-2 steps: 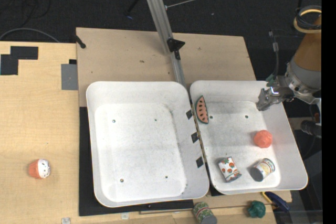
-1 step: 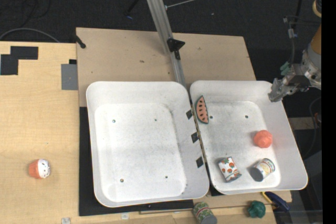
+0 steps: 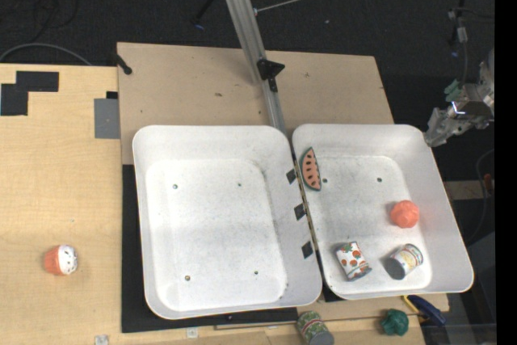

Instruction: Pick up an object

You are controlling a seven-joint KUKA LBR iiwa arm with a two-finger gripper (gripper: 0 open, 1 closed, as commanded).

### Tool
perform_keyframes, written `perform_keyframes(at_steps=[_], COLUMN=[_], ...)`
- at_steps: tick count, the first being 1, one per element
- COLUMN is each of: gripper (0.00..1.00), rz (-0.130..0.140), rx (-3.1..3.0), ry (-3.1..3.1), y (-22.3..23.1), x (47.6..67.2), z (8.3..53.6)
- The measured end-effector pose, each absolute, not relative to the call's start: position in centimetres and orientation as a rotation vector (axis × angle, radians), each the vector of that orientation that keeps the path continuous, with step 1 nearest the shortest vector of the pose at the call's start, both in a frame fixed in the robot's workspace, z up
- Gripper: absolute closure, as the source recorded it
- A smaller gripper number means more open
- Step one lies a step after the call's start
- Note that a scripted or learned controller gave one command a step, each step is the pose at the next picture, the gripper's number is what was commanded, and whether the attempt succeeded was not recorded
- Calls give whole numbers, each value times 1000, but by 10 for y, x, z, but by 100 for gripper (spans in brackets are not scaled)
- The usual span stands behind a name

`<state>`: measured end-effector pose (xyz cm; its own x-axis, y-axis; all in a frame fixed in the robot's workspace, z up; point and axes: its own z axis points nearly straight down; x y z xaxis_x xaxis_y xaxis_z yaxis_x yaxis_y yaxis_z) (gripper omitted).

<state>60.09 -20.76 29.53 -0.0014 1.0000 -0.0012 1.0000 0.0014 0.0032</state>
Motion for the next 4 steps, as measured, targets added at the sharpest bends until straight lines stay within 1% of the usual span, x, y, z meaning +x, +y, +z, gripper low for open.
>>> perform_keyframes(at_steps=[1,2,3,4], gripper=[100,100,100,100], rz=[-1,0,-3,0], rx=[2220,2219,2220,2218], ry=[2228,2230,2230,2229], y=[-161,-102,-47,12], x=[608,609,618,630], z=[277,277,259,252])
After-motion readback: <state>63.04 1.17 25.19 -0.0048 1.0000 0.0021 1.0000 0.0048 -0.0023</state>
